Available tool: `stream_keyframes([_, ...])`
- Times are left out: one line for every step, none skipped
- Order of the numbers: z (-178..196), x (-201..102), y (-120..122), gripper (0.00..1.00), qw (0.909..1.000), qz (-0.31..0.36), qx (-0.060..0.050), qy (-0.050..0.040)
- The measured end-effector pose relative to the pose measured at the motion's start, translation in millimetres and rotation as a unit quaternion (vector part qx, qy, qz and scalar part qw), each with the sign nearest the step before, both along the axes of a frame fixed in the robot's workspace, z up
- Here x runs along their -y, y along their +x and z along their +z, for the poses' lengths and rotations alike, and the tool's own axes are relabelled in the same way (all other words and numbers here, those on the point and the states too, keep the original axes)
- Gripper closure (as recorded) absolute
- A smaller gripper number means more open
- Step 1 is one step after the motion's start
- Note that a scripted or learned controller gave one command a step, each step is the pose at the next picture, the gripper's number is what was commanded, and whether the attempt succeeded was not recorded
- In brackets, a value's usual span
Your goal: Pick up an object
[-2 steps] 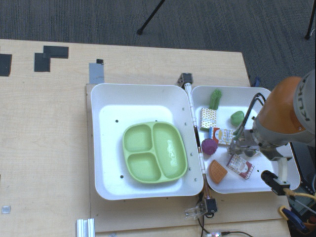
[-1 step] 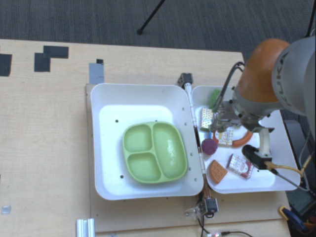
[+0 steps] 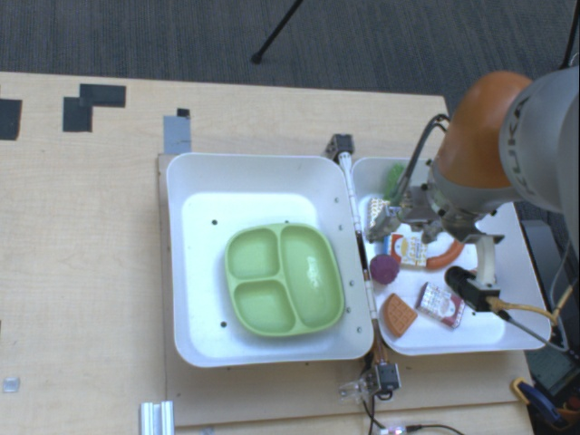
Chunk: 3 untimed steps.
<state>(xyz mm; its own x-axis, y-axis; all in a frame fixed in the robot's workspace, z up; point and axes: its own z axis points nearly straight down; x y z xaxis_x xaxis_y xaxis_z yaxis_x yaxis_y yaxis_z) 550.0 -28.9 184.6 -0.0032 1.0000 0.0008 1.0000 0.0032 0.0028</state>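
My gripper [image 3: 405, 227] hangs low over the left middle of the right bin [image 3: 518, 320], under the grey wrist and orange band. Just below it lie a white and yellow packet [image 3: 413, 253] and an orange sausage-shaped piece [image 3: 443, 259]. A purple ball [image 3: 384, 268] rests by the bin's left wall. Nearer the front lie a brown cracker-like piece [image 3: 398, 314] and a red and white packet [image 3: 440, 304]. A green item [image 3: 396, 178] sticks out at the bin's back, partly hidden by the arm. I see nothing held in the gripper.
The left bin [image 3: 195, 243] holds a light green divided plate [image 3: 284, 279]. The wall between the two bins runs close to the gripper's left. Dark patches mark the wooden bench at the far left.
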Motion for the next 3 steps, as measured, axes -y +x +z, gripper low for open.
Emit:
stream_keyframes([-55.2, 65.9, -63.5, 0.0, 1.0, -0.001, -0.001, -0.0008])
stream_keyframes([-94.9, 59.2, -59.4, 0.0, 1.0, -0.003, 0.007, -0.0055])
stream_keyframes([-82.0, 59.5, -55.9, 1.0, 0.9999, -0.003, 0.013, -0.0067])
